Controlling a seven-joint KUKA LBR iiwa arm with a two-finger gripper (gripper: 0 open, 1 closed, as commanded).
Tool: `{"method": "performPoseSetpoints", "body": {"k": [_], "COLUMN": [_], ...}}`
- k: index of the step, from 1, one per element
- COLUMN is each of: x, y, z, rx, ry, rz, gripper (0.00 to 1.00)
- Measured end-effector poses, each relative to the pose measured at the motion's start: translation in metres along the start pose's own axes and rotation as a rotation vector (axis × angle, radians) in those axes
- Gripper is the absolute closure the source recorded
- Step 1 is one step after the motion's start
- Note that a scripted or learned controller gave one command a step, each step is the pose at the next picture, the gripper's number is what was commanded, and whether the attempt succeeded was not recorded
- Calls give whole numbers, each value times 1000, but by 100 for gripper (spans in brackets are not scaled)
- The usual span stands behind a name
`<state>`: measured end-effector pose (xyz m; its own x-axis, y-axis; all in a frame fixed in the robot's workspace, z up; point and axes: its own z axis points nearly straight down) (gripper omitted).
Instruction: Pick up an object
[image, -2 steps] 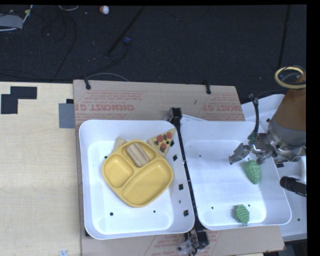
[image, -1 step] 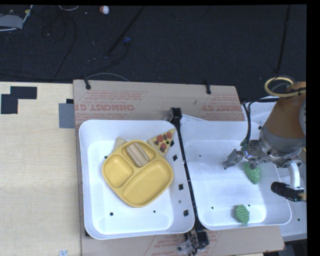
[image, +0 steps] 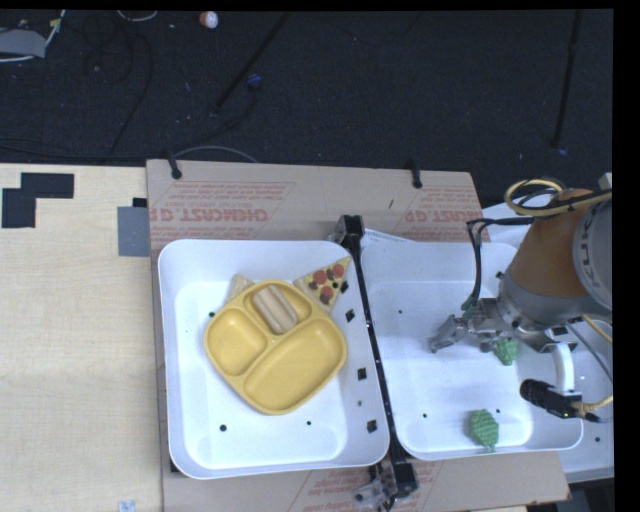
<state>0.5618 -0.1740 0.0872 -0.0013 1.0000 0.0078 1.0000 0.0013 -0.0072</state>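
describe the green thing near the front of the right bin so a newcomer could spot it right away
Start at the right bin, the one the arm reaches into. Look toward its near edge, below the gripper, for the green bumpy object lying alone on the white floor. It is larger and fully exposed, unlike the small green piece tucked beside the gripper.

I read one marking: red block print on the cardboard sheet (image: 300, 205) under the bins, upside down from my camera, apparently "CHEMCREST" with smaller lines beneath. More red print on the cardboard's near edge (image: 335, 490) is too small to read.
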Motion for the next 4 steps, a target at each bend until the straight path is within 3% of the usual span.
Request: {"method": "performPoseSetpoints", "body": {"k": [1,3,4], "x": [-2,-3,58], "y": [-1,-1,-8], "z": [-11,-120,-127], "rx": [0,-9,-4], "ry": [-3,-9,-5], "rz": [2,0,-3], "gripper": [100,100,100]}}
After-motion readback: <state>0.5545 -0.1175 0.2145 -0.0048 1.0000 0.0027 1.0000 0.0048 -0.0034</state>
